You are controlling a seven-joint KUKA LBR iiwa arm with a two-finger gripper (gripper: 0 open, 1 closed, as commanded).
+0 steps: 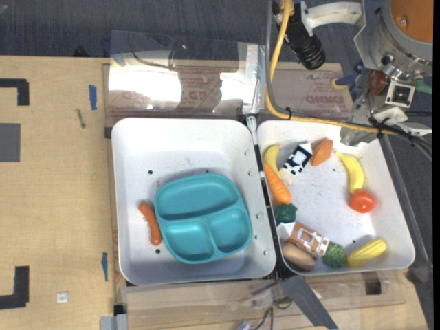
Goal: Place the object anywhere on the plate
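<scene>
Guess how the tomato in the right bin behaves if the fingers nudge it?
The tomato looks round and glossy, so it would probably roll and may slip from a pinch. It touches the banana, which could block rolling that way. Likely a light plastic toy.

Robotics lab bench. Plywood top (48, 205) with black tape markers (17, 91), two white bins (130, 143) clamped side by side, toy plastic food, yellow cable (275, 53) and grey arm (405, 19) overhead, cardboard backstop (199, 88).

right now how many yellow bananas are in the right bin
2, maybe more hidden: one banana near the bin's top-left corner beside the carrot, another banana right of centre, just above the tomato.
</scene>
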